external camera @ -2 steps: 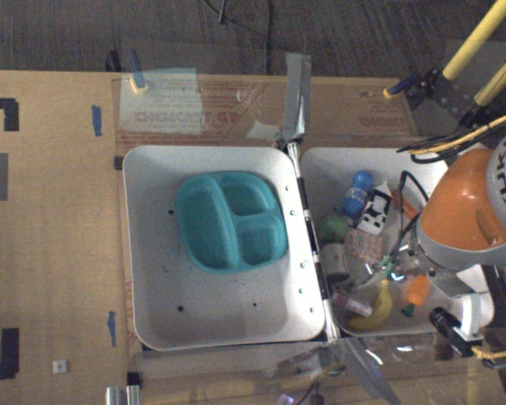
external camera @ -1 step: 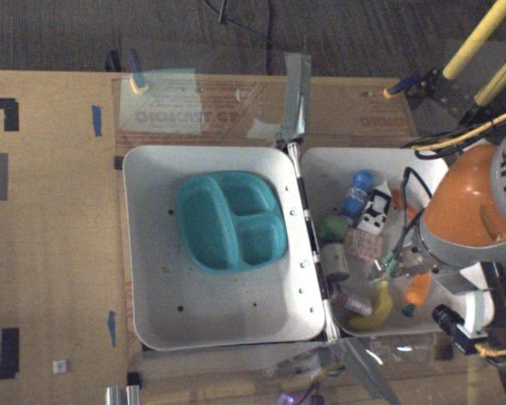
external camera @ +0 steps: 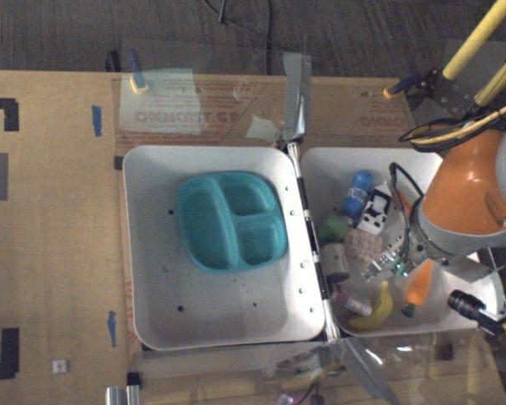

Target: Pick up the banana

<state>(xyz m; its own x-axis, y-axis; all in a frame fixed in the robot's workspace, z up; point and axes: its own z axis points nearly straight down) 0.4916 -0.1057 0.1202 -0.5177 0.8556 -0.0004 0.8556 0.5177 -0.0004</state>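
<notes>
While the grey arm with its orange band (external camera: 465, 194) is reaching in over the right edge of the bench, its two-finger gripper (external camera: 390, 264) is hanging low inside the right-hand shallow white bin (external camera: 320, 169), near that bin's middle. How the jaws are standing cannot be told; the metal parts there are blurring together among the clutter.

Just beside the gripper, toward the near edge of the same bin, the curved yellow banana (external camera: 376, 307) is lying on the bin floor, with nothing visibly gripping it. An orange carrot-shaped toy with a green tip (external camera: 417, 286) is lying just to the right of the banana. Toward the far edge of this bin a blue plastic bottle (external camera: 357, 191) is resting, with a small black-and-white boxy object (external camera: 373, 212) just beside it. A round green ball-like item (external camera: 334, 227) is sitting close to the bin's left wall, and a pale speckled packet (external camera: 363, 245) is lying between it and the gripper.

Across the divider, the left-hand shallow white bin (external camera: 152, 251) is carrying a teal plastic plate with three compartments (external camera: 231, 220), which is lying flat toward that bin's far half, well apart from the banana.
</notes>
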